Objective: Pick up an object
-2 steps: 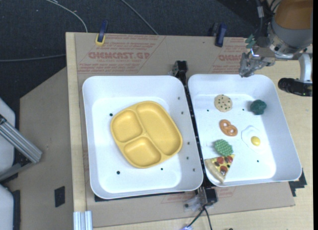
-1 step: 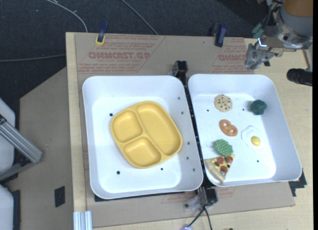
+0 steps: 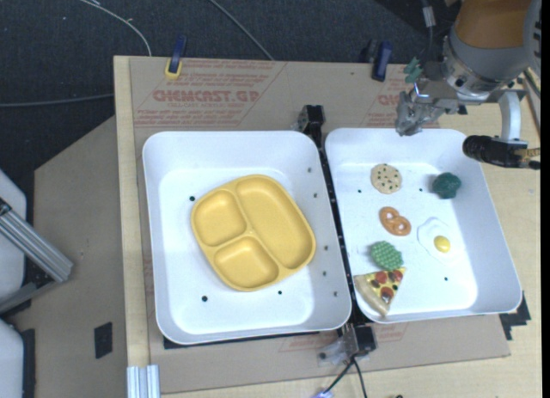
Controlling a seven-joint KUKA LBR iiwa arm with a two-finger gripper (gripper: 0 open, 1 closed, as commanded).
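Nearest to the gripper [image 3: 415, 123]: cookie [image 3: 386, 178], just below and slightly left of it, flat on the floor of the right bin [image 3: 490, 297]. Further below, in a loose column: pretzel [image 3: 394, 220], then green knobbly piece [image 3: 387, 255], then pizza slice [image 3: 379, 290] touching or nearly touching that green piece and lying against the bin's near-left corner. Below and right of the gripper: dark green lump [image 3: 446, 185], apart from the cookie with bare white floor between; under it, fried egg [image 3: 437, 240], just right of the pretzel. No piece between the fingers; nothing lifted.

Gripper hanging over the far rim of the right bin, near its left end, pointing down; fingers too small and blurred to judge, so width cannot be told. Above it, grey wrist and orange band [image 3: 494, 18] coming in from the upper right.

Open room: broad bare floor along the right bin's near and right sides, and a clear strip between the far rim and the cookie. Tighter along the left wall, close beside pizza slice and green piece.

Far left of the gripper, past the divider: left bin [image 3: 163, 160], holding a yellow three-compartment plate [image 3: 251, 231] set at a slant, white margin all round it. Both bins on a brown board over the surface [image 3: 137, 104], with clamps [image 3: 175, 57] along its far edge.
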